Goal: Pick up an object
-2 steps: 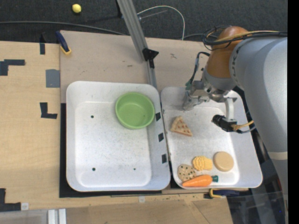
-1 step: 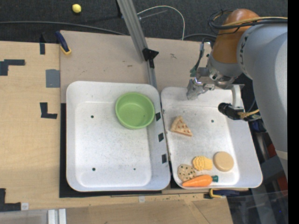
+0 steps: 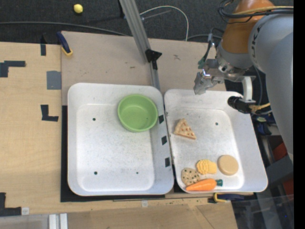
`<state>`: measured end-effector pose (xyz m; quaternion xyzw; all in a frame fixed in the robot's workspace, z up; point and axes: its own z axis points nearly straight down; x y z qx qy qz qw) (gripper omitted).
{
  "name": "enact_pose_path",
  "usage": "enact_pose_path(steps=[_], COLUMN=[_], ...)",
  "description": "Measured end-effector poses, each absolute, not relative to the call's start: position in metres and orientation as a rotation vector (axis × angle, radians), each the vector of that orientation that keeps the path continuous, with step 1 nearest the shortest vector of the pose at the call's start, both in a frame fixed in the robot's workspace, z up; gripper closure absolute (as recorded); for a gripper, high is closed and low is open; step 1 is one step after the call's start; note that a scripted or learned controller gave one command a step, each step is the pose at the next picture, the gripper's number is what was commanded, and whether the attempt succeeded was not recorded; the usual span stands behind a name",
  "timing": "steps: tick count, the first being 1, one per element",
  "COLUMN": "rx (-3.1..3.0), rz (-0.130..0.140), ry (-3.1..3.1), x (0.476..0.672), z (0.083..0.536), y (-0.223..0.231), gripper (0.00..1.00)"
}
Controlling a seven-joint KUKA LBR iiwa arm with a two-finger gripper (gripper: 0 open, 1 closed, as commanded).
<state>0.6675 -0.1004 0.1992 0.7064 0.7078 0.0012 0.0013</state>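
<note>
Two white bins sit side by side before you: the left bin (image 3: 86, 142) holds a green bowl (image 3: 137, 112) toward its 1 o'clock corner, and the right bin (image 3: 248, 142) holds the small items. At that bin's centre, slightly toward 9 o'clock, lies a wedge-shaped cracker (image 3: 185, 129). Down at 6 o'clock a cluster gathers: a speckled cookie (image 3: 190, 176), a bumpy yellow piece (image 3: 206, 166) and a tan round disc (image 3: 228, 165) close together, with an orange carrot (image 3: 203, 185) along the near rim, touching or just below the cookie. You see the gripper (image 3: 202, 87) hanging at the right bin's 11 o'clock corner, over the far rim, with nothing between its fingers; they are small and blurred, so you cannot tell how the jaws stand. Much of the arm (image 3: 267, 37) is cut off at 3 o'clock.
</note>
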Motion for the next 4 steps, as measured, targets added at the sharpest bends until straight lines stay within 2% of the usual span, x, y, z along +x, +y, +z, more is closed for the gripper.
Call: enact_pose_path(steps=[1,3,4], rx=[2.218,2.217,2.216], rz=[0.005,-0.002,0.001], ry=[2.22,2.23,2.232], x=[0.659,0.63,0.611], z=[0.251,0.225,0.236], y=[-0.103,-0.003,0.051], gripper=[1.0,1.0,1.0])
